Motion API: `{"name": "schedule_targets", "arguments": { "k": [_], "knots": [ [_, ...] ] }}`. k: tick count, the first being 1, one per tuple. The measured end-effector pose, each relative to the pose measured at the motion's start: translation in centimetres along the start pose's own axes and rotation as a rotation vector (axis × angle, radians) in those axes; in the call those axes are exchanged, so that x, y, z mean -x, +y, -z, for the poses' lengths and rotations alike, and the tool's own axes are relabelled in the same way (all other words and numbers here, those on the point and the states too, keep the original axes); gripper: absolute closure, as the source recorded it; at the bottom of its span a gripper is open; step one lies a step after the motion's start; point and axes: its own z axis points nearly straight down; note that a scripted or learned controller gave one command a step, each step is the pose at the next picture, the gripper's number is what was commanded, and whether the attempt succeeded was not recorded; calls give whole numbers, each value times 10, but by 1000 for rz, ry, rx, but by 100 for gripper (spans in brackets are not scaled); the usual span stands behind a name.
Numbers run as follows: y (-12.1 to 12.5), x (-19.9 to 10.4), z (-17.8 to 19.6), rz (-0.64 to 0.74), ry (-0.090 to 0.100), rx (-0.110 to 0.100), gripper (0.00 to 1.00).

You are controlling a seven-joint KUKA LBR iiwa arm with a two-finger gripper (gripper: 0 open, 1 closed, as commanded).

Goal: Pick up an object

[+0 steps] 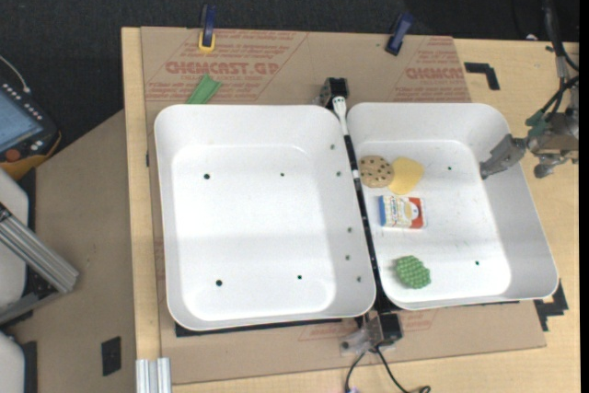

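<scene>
**Arm parked at the right edge**

I see my gripper [497, 156] low at the far right, a grey tip pointing left. Behind it, further right, the wrist hardware and cables trail out of frame.

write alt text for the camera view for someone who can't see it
Four small items lie in the right bin: a cookie, a yellow piece, a small carton and a green ball. The gripper hangs over its right rim.
</scene>
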Motion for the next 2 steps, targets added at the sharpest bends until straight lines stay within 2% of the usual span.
{"name": "schedule_targets", "arguments": {
  "k": [1,2],
  "knots": [
    [57,47,141,0,-10,20,0],
    [15,22,256,2,-6,17,0]
  ]
}}
